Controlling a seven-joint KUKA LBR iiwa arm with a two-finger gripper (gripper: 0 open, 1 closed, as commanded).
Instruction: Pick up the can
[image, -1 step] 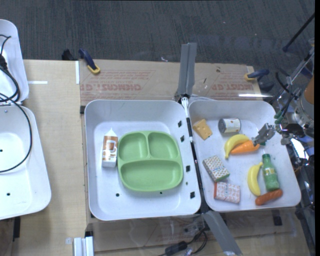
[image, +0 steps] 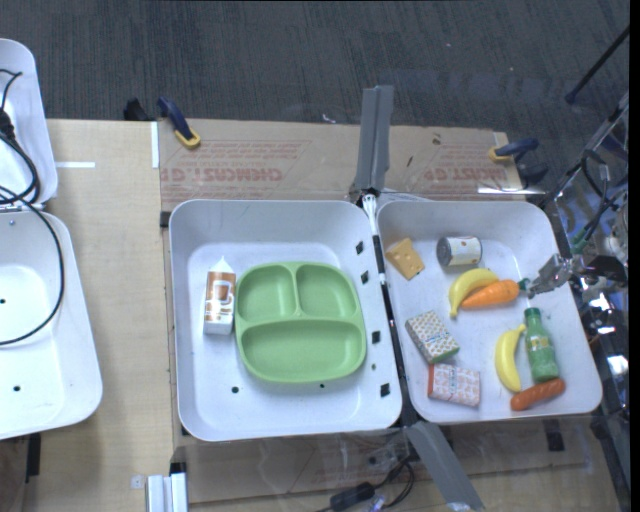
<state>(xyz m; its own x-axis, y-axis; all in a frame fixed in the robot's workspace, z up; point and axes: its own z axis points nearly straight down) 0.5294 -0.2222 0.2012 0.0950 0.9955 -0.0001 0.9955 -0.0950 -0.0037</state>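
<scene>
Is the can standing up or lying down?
Lying down. The can rests on its side in the right bin, its round end facing left, near the cheese wedge.

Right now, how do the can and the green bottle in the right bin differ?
The can is short, stubby and silvery-grey; the green bottle is taller, slimmer and narrows to a neck. The can sits near the bin's far wall beside the cheese wedge; the bottle lies near the right wall, between a banana and a carrot. Both share the right bin.

bright even overhead light, soft faint shadows, mild glare on white bins (image: 190, 300), slightly soft focus
</scene>
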